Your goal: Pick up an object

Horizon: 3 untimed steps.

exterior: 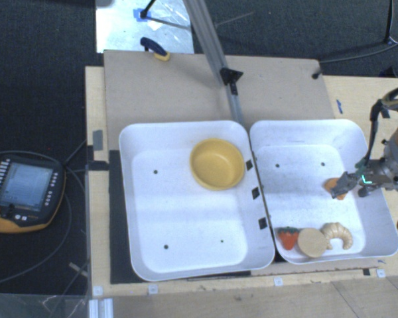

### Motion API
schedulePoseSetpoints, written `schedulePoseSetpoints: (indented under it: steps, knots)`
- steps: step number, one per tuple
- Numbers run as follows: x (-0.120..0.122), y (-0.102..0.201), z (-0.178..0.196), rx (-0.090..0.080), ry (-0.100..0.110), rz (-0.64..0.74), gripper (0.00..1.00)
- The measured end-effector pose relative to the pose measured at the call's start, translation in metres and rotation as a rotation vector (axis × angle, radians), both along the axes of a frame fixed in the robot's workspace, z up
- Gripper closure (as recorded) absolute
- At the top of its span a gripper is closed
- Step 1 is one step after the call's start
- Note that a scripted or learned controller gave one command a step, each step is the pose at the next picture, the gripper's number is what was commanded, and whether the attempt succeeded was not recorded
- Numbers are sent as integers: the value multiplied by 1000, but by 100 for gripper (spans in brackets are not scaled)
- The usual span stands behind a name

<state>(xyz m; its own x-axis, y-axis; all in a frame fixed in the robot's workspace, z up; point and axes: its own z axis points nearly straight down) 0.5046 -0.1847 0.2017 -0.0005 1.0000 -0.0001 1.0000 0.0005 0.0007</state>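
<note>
The gripper hovers by the right bin's right wall; we see a small orange object at its fingers, grip uncertain. A yellow bowl sits in the left bin.

**What things look made of**

The two bins look like smooth white plastic, a little shiny. The yellow bowl looks like smooth plastic, matt. The bench top looks like flat brown board, dull and not shiny. The slanted pole looks like grey metal. The floor looks like dark rough carpet.
</note>
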Motion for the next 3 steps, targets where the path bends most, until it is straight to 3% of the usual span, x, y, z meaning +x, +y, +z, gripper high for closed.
schedulePoseSetpoints:
  steps: [1,3]
  knots:
    - [0,0,0,0,0,0,0]
    - [-3,10,-108,1,4,0,0]
